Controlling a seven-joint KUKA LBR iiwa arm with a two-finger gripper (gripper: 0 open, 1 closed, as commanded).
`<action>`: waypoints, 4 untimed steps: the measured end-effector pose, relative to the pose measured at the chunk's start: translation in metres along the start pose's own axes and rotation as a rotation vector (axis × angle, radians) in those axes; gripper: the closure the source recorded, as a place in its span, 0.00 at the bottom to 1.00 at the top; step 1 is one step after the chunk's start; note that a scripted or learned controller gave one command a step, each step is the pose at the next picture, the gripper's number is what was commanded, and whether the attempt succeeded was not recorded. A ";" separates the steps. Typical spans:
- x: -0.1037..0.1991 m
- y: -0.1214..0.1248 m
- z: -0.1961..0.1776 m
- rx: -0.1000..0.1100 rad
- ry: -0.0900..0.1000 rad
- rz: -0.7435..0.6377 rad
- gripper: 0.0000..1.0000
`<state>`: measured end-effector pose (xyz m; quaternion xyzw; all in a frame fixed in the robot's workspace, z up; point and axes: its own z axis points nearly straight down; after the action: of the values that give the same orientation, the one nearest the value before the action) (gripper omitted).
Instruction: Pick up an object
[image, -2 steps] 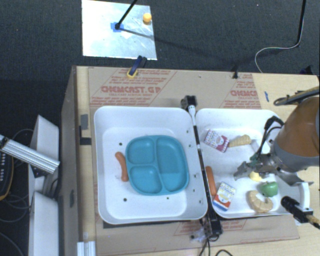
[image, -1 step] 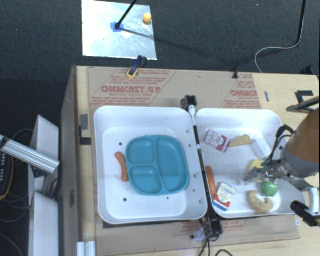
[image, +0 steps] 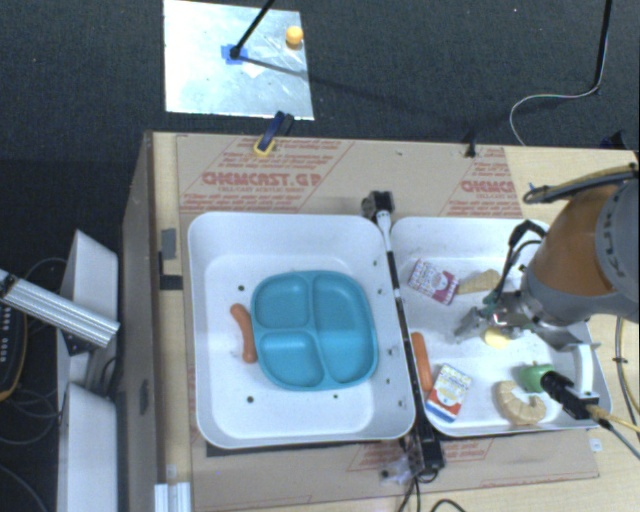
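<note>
Bare floor lies between milk carton (image: 432, 280) and juice box (image: 449, 390).

You see two white bins (image: 215, 300); the left one carries a light blue divided plate (image: 313, 329) and an orange-red sausage (image: 243, 331). On the right lie another orange-red sausage (image: 422, 360), a red-and-white carton (image: 432, 280), a yellow ball (image: 497, 337), a tan croissant (image: 522, 404) and a green piece (image: 531, 376).
</note>
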<state>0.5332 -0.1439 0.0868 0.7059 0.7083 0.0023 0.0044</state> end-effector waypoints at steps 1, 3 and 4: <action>0.033 0.037 0.001 0.003 0.002 0.000 0.00; 0.033 0.038 -0.020 0.001 0.002 -0.005 1.00; 0.033 0.039 -0.030 -0.001 0.001 -0.009 1.00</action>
<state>0.5719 -0.1111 0.1171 0.7027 0.7115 0.0032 0.0044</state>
